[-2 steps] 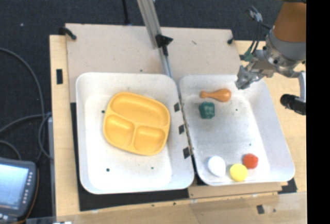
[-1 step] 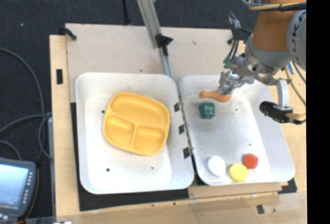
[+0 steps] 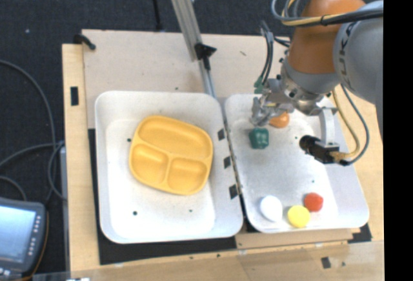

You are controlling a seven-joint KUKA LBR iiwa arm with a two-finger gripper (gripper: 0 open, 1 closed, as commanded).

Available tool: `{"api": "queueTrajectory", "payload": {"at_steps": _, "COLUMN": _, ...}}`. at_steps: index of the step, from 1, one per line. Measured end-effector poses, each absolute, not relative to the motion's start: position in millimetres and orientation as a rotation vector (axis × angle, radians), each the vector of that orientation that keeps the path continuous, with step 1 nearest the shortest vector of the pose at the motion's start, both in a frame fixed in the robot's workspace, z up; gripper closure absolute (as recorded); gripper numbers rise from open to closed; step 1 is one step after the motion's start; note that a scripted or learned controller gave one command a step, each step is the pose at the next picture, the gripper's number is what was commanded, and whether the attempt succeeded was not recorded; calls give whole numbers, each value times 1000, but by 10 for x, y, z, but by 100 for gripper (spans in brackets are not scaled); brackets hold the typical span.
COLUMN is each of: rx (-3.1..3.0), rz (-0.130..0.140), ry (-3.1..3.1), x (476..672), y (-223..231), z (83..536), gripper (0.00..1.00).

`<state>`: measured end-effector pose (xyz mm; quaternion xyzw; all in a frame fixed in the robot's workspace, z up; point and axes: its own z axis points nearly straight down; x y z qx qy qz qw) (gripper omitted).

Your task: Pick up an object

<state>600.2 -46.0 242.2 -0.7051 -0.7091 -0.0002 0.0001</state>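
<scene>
Yellow ball (image 3: 298,216) sits at right bin's (image 3: 342,192) 6 o'clock; your tool (image 3: 261,112) hovers above green block (image 3: 259,139), grip state unreadable.

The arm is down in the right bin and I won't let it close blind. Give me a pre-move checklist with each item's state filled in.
1. Gripper is over the right bin: ok.
2. A target lies close by: ok. The green object sits just below the gripper, the orange object beside it.
3. Fingers open or shut: cannot tell, the wrist hides them.
4. Something already held: cannot tell; nothing shows between the fingers.
5. Other things out of the way: ok. The white ball, yellow ball and red object lie at the near end of the bin.
6. Yellow tray stays in the left bin, apart from the arm: ok.
</scene>
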Motion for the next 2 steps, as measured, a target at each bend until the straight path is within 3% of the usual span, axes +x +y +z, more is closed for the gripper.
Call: {"api": "queueTrajectory", "payload": {"at_steps": 2, "rx": -2213, "rz": -5, "ry": -2230, "x": 5822, "y": 528, "z": 2557, "gripper": 100}}
